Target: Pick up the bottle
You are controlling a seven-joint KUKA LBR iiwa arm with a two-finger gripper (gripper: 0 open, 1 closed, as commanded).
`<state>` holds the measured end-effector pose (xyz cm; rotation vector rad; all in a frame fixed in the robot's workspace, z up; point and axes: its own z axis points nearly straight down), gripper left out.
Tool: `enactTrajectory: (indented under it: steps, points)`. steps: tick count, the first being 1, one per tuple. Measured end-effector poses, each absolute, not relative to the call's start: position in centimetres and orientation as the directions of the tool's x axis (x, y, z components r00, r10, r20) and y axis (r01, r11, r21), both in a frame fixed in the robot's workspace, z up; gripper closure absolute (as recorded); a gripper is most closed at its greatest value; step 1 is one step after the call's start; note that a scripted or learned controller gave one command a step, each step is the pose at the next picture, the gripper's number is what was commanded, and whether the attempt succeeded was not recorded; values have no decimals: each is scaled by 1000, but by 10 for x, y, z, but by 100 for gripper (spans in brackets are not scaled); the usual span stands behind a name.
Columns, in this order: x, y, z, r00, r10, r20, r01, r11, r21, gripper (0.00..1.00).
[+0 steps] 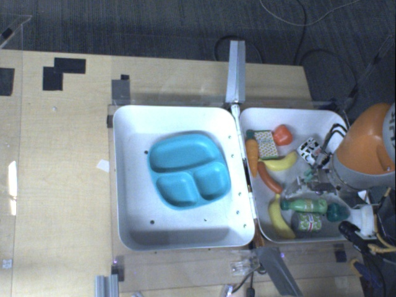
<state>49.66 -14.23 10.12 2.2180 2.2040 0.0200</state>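
While the green bottle (306,205) lies flat on its side in the right bin (328,117), the job is to get a good pinch on it. It rests near the front wall of that bin, with its dark teal cap (337,213) pointing toward the arm (371,147). Just in front of the bottle, touching it or nearly so, sits a small green can (307,222). A yellow banana (278,218) curves along the bottle's other end, the end away from the cap. Behind the bottle lie a red sausage (269,177), a second banana (281,162), an orange carrot (252,155), a checked block (265,143), a red tomato (283,134) and a black and white die (307,148). The end effector (314,182) hangs just behind the bottle, a bit above it, and it is too dark and tangled to tell if it is spread or pressed together. It is not pinching the bottle. To do this step well, I think the end effector should come over the middle of the bottle, where the body is widest and straight. It should turn so it pinches across the bottle, not along it. It must go down with care, because the can and the banana crowd the bottle and could get bumped or grabbed by mistake. A round bottle can roll away, so the squeeze should be slow and even. The left bin (124,166), on the far side of the bottle from the arm, holds a blue tray (185,169) and plays no part in this.
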Motion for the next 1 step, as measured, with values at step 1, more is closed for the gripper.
enactTrajectory:
  steps: [1]
  points:
    - [492, -185, 89, -176, 984, -2, 984, 176, 13, 0]
